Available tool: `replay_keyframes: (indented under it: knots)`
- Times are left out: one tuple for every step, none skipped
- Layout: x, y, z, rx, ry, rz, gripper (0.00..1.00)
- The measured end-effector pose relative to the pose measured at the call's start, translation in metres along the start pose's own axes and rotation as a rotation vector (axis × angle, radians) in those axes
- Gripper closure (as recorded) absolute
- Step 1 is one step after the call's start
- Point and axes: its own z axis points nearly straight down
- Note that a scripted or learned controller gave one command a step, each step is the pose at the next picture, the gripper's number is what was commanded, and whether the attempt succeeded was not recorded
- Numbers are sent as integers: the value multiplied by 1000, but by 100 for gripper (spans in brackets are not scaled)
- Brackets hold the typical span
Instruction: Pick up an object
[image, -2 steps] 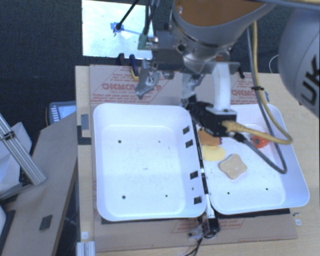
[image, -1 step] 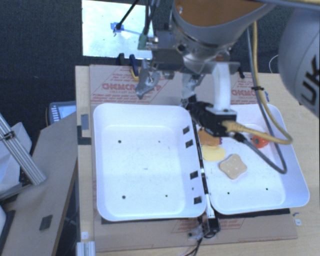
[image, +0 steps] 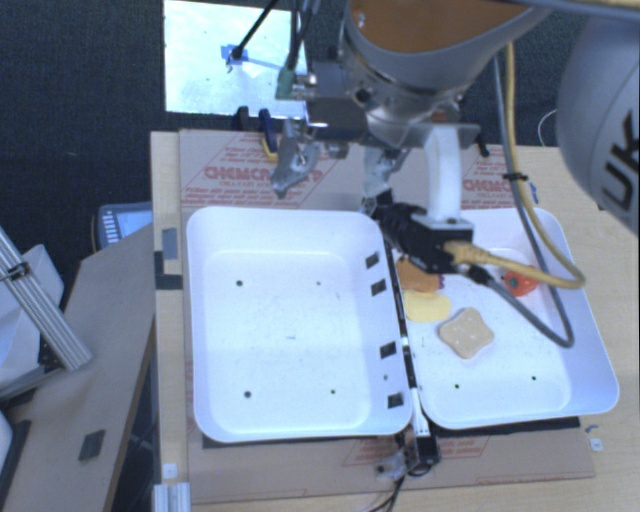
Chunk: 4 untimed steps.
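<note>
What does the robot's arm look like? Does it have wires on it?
The big rounded grey arm has an orange band above its wrist and part of some black letters on its side. Below that sit silver metal parts, a white post and a black block. Yes, it has wires: a yellow cable and a grey cable loop down from it.

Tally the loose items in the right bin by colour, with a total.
Tan, toast-shaped piece: 1
Yellow flat piece: 1
Orange piece, partly under the black wrist block: 1
Red-orange piece, partly behind the yellow cable: 1
Total: 4
</note>
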Motion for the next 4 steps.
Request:
replay_keyframes:
  knots:
    - [0, 0, 0, 0, 0, 0, 0]
    - [0, 0, 0, 0, 0, 0, 0]
    - [0, 0, 0, 0, 0, 0, 0]
    - [0, 0, 0, 0, 0, 0, 0]
